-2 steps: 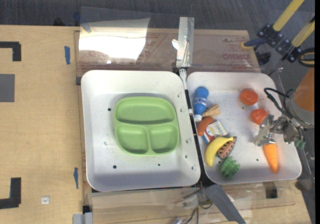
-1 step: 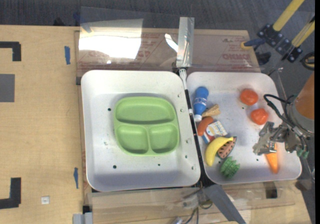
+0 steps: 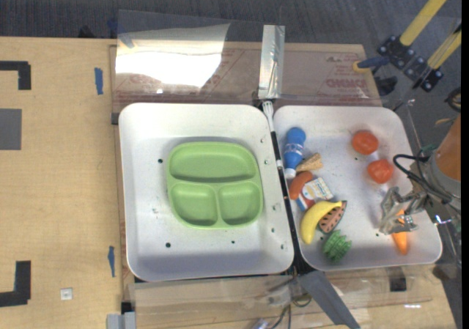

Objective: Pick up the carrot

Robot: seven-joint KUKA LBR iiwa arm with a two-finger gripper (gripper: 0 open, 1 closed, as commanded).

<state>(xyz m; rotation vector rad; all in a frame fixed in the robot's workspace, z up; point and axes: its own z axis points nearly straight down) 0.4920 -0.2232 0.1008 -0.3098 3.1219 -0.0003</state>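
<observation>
Camera view: gripper (image 3: 396, 219) low in the right bin (image 3: 344, 119), near its right wall, fingers clamped on the carrot (image 3: 401, 239) (orange end sticks out below the tips). Two orange-red round items (image 3: 372, 156) sit just above. Banana (image 3: 319, 219), green spiky toy (image 3: 337, 246), blue bottle (image 3: 294, 146) along the bin's left side. Green divided plate (image 3: 215, 183) in left bin (image 3: 139, 174).

A single fixed camera is mounted above the counter (image 3: 51, 174) and looks down at a slant, far enough back to frame both white bins whole. The left bin (image 3: 139, 196) sits near frame centre, and the right bin (image 3: 418, 247) lies toward the right edge, where the arm (image 3: 447, 163) enters.
</observation>
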